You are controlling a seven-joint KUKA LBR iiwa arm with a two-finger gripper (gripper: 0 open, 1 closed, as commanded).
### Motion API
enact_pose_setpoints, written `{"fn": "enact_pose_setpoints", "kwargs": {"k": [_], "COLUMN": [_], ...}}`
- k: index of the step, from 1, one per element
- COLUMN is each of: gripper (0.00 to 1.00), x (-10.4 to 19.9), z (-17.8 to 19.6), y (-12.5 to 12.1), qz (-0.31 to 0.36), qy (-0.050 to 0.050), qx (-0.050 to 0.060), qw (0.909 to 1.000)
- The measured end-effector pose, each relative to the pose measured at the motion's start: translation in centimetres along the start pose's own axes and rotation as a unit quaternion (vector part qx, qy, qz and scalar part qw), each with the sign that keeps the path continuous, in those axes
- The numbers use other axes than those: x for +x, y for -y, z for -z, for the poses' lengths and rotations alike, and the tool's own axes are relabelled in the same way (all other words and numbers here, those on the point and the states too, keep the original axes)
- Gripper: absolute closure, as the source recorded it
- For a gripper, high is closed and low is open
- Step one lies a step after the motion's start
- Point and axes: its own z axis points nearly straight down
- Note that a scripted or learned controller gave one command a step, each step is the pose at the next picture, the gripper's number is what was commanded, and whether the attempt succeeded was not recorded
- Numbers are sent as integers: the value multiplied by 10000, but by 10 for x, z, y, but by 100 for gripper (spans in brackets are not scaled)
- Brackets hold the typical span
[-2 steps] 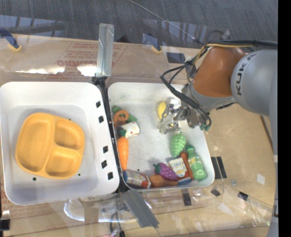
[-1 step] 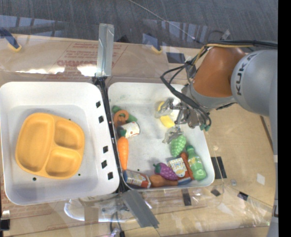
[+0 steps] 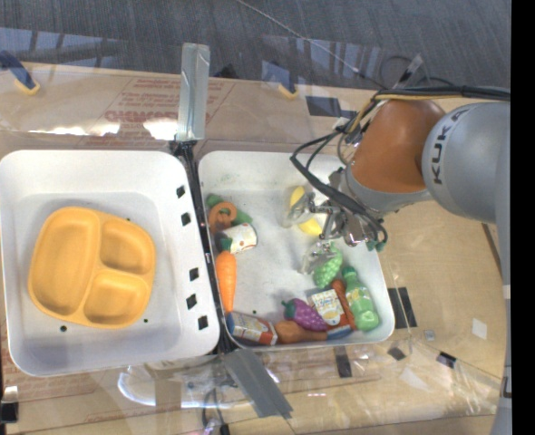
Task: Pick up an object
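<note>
My gripper (image 3: pixel 327 236) hangs low over the right part of the right bin (image 3: pixel 269 172), below the orange wrist band. A yellow toy (image 3: pixel 296 199) lies right at its left side, with another yellow bit (image 3: pixel 311 227) partly hidden under the gripper's metal parts. Just below the gripper lies a green bumpy toy (image 3: pixel 326 269). I see no object lifted off the bin floor.
An orange carrot (image 3: pixel 225 279), a white can (image 3: pixel 240 236) and an orange-green toy (image 3: pixel 220 214) lie along the right bin's left wall. Purple grapes (image 3: pixel 306 312), a green bottle (image 3: pixel 363 307) and a packet (image 3: pixel 250 330) crowd its front edge. The left bin (image 3: pixel 18 181) holds a yellow divided plate (image 3: pixel 91 265).
</note>
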Motion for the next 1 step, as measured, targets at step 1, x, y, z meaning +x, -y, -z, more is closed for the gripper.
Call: {"fn": "enact_pose_setpoints", "kwargs": {"k": [1], "gripper": [0], "x": [-16], "z": [0], "y": [3], "qz": [54], "qy": [12], "qx": [2], "qw": [10000]}}
